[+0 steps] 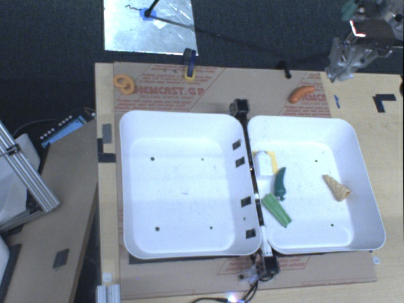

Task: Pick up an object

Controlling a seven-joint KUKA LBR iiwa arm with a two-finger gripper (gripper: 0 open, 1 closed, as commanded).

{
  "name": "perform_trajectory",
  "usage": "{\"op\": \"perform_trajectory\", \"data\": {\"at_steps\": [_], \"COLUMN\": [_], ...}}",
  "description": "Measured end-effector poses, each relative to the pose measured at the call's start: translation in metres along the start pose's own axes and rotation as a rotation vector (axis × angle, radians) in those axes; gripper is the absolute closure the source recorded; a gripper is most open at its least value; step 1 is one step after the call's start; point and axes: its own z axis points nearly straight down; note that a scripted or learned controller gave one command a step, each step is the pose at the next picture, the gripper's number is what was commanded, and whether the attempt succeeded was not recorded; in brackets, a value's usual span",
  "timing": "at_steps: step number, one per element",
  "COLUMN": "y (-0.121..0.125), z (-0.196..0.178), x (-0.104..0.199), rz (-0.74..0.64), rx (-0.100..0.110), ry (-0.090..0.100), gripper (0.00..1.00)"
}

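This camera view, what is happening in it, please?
A grey robot arm with its claw is at the upper right, above the bench edge and outside both bins. It holds nothing that can be seen. In the right shallow white bin lie a yellow flat piece, a dark teal curved object, a light green block and a tan cone-shaped object. An orange sausage-shaped object lies on the bench behind that bin. Nothing has been picked up yet.

Smooth, seemingly plastic white bins
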Motion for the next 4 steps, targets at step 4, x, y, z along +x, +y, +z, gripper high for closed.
{"op": "perform_trajectory", "data": {"at_steps": [4], "y": [-0.06], "z": [0.122], "x": [-0.009], "rz": [-0.02], "rx": [0.012], "ry": [0.005], "gripper": [1.0]}}
